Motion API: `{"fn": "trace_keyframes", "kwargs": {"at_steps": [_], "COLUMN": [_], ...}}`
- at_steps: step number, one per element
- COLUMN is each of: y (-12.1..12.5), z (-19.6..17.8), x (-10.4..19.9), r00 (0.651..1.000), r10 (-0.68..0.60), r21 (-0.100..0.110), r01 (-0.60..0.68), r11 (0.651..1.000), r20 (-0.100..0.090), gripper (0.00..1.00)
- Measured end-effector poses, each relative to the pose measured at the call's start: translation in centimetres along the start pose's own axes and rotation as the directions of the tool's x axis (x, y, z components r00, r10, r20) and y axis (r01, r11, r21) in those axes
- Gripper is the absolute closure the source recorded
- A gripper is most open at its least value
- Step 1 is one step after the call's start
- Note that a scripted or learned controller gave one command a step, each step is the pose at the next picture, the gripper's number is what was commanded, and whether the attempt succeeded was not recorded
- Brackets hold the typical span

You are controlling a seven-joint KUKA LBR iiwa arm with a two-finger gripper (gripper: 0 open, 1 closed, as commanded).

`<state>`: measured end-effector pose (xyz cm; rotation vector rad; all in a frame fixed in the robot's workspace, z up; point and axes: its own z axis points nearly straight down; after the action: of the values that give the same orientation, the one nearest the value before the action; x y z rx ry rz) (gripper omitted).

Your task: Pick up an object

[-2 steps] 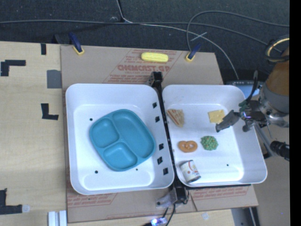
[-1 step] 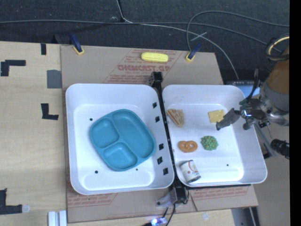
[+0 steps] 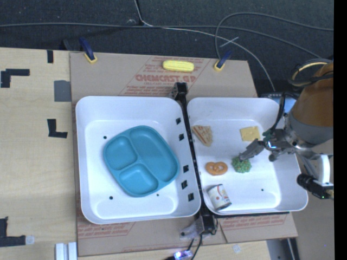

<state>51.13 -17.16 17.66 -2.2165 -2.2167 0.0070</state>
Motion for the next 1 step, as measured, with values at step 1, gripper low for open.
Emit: {"fn": "trace_keyframes", "kwargs": {"at_steps": [1], "y": [0.46], "z": [6.18], "x": [-0.37], "r00": [1.000], "r10": [0.000], "r21": [-0.002], "r01": [0.000], "r11": [1.000], "r20": [0.001], "gripper": [0.00]}}
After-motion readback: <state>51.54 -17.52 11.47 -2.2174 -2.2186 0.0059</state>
